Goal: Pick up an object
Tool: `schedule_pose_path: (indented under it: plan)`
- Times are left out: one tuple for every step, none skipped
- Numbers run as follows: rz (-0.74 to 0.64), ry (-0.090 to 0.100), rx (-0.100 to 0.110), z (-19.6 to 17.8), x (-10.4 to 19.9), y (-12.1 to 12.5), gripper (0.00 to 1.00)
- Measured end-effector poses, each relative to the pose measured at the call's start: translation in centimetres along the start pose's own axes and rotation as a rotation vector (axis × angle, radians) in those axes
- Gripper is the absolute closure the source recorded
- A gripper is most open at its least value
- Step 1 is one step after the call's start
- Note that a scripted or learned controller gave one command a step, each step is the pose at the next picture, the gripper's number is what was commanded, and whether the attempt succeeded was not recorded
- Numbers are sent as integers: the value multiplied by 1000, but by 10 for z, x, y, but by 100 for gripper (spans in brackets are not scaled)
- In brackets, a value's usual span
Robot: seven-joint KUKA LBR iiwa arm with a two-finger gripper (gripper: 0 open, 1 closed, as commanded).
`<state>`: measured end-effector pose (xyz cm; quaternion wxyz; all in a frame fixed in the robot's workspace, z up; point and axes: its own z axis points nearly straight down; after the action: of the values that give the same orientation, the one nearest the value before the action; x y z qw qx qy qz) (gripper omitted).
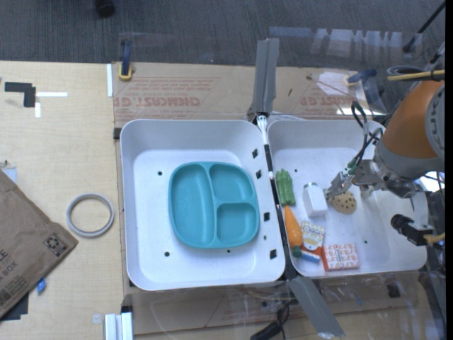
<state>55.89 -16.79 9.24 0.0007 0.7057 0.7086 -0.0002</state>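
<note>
- Camera view: gripper [341, 186] hung low in right bin [396, 257], right over the cookie [345, 203]; couldn't tell its state tbh.
- White block [314, 198], carrot [293, 229] nearby. Teal tray [213, 205] sat in left bin [141, 190].

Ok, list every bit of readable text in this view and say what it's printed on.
"CHEMCAST GP", seen upside down in red, on the brown protective paper behind the bins.
"BOX", the end of a longer print cut by the frame edge, on the cardboard box at left.
The small packets in the right bin carry print too small to read.
</note>
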Motion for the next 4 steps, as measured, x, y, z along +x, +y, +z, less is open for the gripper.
schedule_pose_path:
  plan:
    - [-3,-2,-9,-14,-1,3,100]
    - [-3,-2,-9,-14,-1,3,0]
    - [108,-2,-13,-6,47,-42,0]
    - [110,-3,-14,-16,46,-41,100]
